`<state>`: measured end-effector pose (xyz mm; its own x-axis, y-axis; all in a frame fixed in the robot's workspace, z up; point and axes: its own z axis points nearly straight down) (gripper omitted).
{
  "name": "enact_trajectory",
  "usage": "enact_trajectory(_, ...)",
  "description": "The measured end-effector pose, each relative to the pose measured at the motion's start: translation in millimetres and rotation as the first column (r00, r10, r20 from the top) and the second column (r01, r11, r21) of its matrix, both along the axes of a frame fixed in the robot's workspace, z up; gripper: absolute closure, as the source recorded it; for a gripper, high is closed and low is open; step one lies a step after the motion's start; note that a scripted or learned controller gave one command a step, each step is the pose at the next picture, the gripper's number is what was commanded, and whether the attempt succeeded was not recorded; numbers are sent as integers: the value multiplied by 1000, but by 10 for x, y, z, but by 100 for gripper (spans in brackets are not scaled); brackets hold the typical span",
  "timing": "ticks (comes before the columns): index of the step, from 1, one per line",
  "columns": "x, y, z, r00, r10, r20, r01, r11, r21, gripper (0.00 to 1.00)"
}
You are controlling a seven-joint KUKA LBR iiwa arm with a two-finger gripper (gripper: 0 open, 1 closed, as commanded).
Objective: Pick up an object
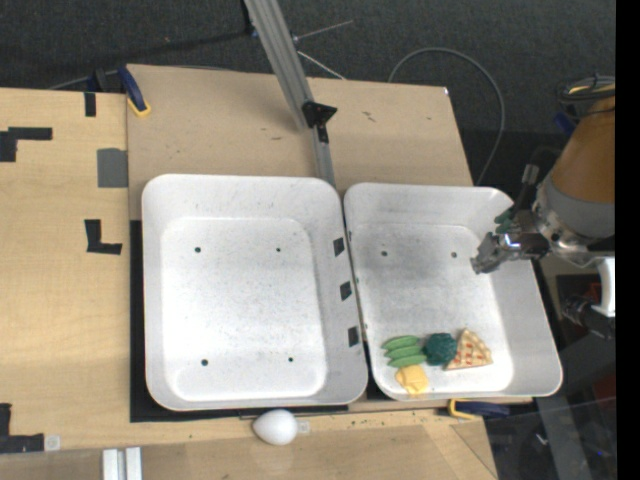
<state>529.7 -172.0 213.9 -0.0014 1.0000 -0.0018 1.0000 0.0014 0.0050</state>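
The toys [437, 352], a green pod, dark green lump, yellow piece and pizza slice, huddle touching at the right bin's [520, 308] near edge, likely light, stiff plastic best pinched across the outlying slice, while the claw [487, 258], whose spread I cannot tell, hangs well apart.

The arm [585, 183] is running off the right side of the view, so just its orange band and grey wrist are showing. The pincer [488, 258] is looking too small and blurred to tell how its tips are standing. The small toys in the right bin [530, 298] are crowding together, their shapes blurring. A metal pole [285, 53] is getting cut off at the top.
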Motion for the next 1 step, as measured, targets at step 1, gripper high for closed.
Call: enact_trajectory(1, 3, 5, 40, 1000, 0, -5, 0, 1000, 2, 100)
